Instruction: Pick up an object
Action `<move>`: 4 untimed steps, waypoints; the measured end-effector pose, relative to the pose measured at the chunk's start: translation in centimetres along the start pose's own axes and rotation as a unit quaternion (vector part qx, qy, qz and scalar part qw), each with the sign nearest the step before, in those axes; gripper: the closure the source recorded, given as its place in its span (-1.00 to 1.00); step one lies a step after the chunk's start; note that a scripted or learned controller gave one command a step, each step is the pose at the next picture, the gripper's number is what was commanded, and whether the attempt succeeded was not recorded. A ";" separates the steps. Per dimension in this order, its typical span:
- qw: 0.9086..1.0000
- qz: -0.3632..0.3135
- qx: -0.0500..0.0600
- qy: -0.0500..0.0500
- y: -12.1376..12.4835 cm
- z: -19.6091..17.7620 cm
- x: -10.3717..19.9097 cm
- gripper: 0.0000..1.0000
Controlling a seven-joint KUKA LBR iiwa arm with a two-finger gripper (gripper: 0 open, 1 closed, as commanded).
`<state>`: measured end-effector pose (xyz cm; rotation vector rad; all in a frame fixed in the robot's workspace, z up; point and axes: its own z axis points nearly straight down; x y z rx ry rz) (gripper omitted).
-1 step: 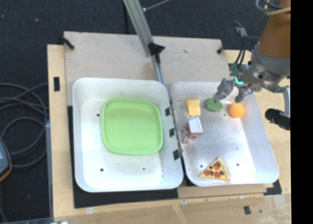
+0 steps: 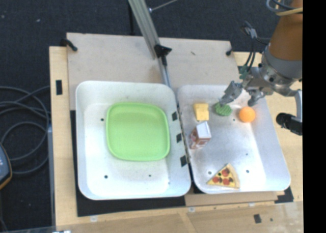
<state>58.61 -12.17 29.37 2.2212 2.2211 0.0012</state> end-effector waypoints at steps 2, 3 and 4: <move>1.000 0.001 0.002 0.000 -0.8 12.1 -0.8 -1.00; 1.000 0.001 0.002 0.000 -1.7 16.9 -1.3 -1.00; 1.000 0.001 -0.001 0.000 -1.5 15.6 -1.4 1.00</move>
